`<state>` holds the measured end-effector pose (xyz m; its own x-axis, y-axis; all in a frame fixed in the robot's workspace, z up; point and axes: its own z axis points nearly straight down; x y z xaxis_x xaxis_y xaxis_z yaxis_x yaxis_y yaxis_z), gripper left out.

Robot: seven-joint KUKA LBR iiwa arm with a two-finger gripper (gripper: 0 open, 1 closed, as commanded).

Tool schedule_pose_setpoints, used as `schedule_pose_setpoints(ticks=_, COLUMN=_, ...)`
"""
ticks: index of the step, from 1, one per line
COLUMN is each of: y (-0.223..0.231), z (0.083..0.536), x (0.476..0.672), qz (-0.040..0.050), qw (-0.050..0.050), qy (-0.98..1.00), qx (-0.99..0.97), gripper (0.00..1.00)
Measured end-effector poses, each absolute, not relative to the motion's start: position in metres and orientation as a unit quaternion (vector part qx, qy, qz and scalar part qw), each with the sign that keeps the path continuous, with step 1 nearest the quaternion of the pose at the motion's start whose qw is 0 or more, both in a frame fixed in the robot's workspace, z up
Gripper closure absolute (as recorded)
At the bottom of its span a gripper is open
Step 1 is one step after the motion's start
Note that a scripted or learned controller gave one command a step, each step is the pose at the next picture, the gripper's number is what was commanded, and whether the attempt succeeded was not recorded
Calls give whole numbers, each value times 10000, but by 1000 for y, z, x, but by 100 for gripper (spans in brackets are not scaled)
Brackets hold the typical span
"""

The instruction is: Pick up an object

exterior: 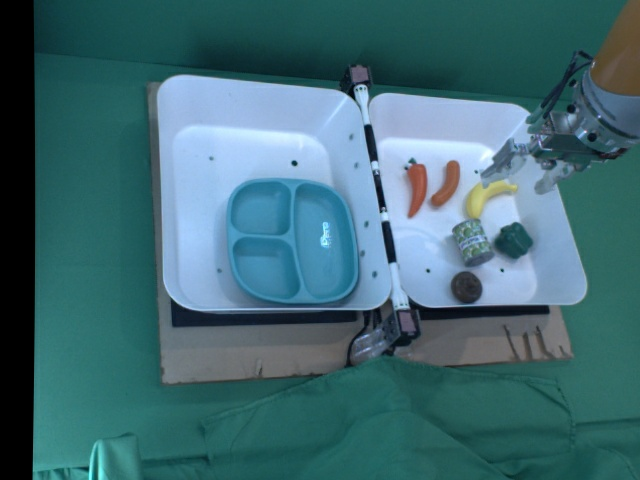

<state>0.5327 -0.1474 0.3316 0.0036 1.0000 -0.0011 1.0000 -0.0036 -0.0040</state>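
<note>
A: What carries everything?

B: A green-covered bench (90, 218) with two white bins. The left bin (190, 118) holds one teal divided plate (292, 241) with three compartments, set toward its near edge. The right bin (440, 118) holds six small things.

A: And the arm?

B: The arm (620, 58) comes in over the right bin's far right corner; its upper part is cut off by the picture's edge, so just the orange band and grey wrist show. The gripper (527, 164) has its fingers spread apart, with nothing between them. One fingertip (497, 169) sits just above the banana's far end; I cannot tell whether it touches.

A: Count the small things.

B: One banana (487, 198) near the middle of the right bin, under the gripper. Two orange pieces toward the left edge: a carrot (416, 189) with a dark stem and a sausage (446, 183) beside it. One can (471, 242) with a green label, tilted, near the bin's near edge. One green pepper (514, 239) just right of the can. One dark brown round thing (466, 287) by the near edge, too small to identify.
</note>
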Motion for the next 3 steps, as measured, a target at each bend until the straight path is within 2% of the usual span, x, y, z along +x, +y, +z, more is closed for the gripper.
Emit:
schedule_pose_setpoints(ticks=1, y=-150, z=189, x=582, qz=3, qw=-15, qy=-7060, qx=-7083, gripper=0)
schedule_pose_setpoints(ticks=2, y=-152, z=198, x=583, qz=10, qw=-30, qy=-7047, qx=-7095, gripper=100)
schedule_pose_setpoints(ticks=3, y=-98, z=304, x=581, qz=-12, qw=-25, qy=-7060, qx=-7082, gripper=100)
